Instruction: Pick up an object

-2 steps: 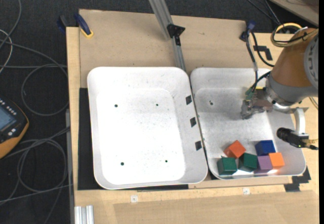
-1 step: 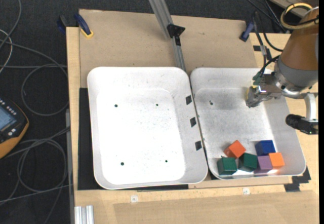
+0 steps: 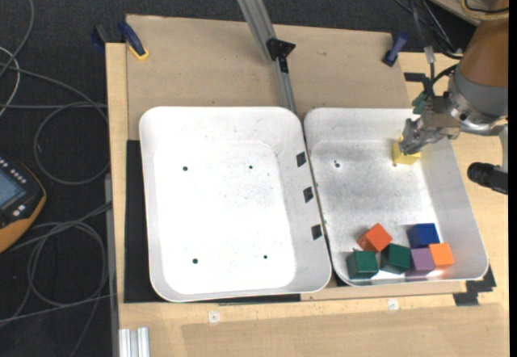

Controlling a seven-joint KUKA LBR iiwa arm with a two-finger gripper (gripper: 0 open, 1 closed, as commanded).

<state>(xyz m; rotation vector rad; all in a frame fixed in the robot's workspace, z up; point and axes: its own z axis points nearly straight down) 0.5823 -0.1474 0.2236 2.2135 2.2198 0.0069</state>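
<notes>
Yellow shows just under the gripper [image 3: 414,143], where a small yellow block [image 3: 406,156] sits in the far right part of the right bin [image 3: 363,194]; the tool is down right on top of it, though whether it is clenched on the block or released cannot be told from this slanted view. Well apart from it, in the near right corner of the same bin, lies a cluster of blocks touching one another: an orange block [image 3: 376,237], two green blocks [image 3: 363,264], a blue block [image 3: 422,235], a purple block [image 3: 422,259] and another orange block [image 3: 441,254]. The left bin [image 3: 161,210] lies beside it.
</notes>
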